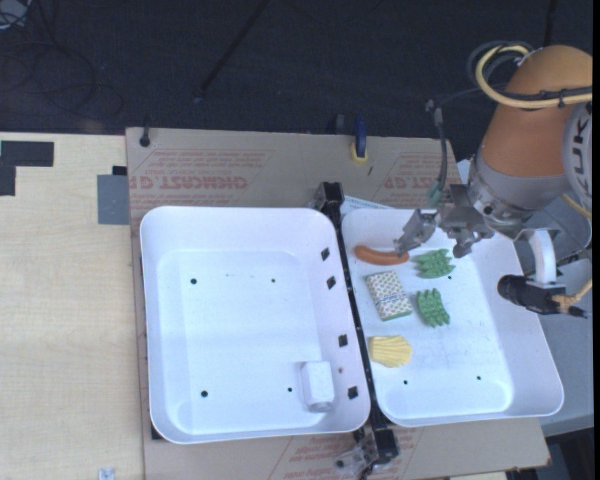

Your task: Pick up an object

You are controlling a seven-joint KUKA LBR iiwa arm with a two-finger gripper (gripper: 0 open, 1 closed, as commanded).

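Right bin [520, 388]: orange sausage-shaped piece [381, 256] lies near the far-left corner, its right end just under the gripper [442, 234]. Fingers spread open, nothing between them. Counted in this bin: one orange piece, two green ridged pieces [435, 263] [432, 308], one checked block [389, 295], one yellow piece [390, 351]. Left bin [180, 408]: one white block [316, 384] near the front right corner. Arm [525, 158] reaches in from the right, wrist angled down over the far part of the right bin

A brown board [230, 168], apparently cardboard, covers the bench [50, 318]; two white bins [160, 318] sit side by side on it.
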